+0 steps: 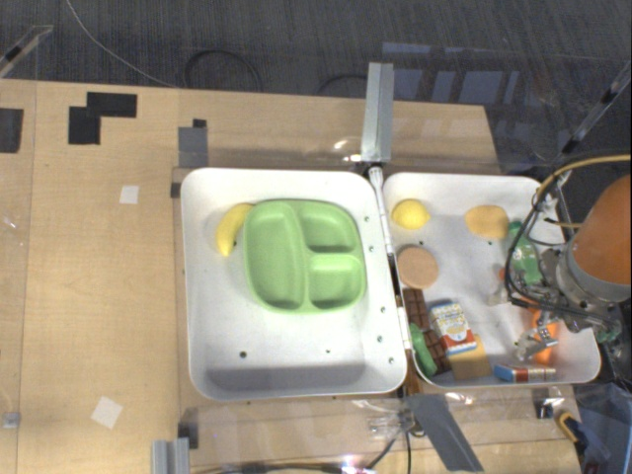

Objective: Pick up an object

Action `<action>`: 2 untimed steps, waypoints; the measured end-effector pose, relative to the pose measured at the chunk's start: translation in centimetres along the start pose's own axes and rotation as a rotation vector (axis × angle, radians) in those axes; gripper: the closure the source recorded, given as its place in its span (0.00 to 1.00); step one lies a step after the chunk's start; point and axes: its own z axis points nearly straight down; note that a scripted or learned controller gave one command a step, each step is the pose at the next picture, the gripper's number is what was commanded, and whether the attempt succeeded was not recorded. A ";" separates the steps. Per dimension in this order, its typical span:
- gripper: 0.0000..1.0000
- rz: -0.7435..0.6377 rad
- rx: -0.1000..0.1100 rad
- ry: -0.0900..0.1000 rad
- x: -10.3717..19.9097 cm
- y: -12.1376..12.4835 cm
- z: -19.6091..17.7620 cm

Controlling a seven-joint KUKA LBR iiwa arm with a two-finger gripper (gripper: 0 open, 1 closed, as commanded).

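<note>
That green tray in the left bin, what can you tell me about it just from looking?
The green tray is a light green, matte, plastic-looking dish with rounded corners and three recesses: one long compartment on its left side and two smaller ones on its right. It lies flat and right way up, slightly turned, in the upper middle of the left bin. Its compartments look bare. A yellow banana lies against its upper left edge, partly tucked behind the rim.

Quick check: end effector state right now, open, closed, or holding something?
End effector: cannot be told; it sits low over the right bin near the front-right clutter.
</note>
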 end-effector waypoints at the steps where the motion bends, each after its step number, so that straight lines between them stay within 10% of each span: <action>1: 0.00 -0.009 0.000 0.002 -0.1 0.0 0.0; 2: 0.00 0.030 -0.003 0.001 0.1 0.0 0.0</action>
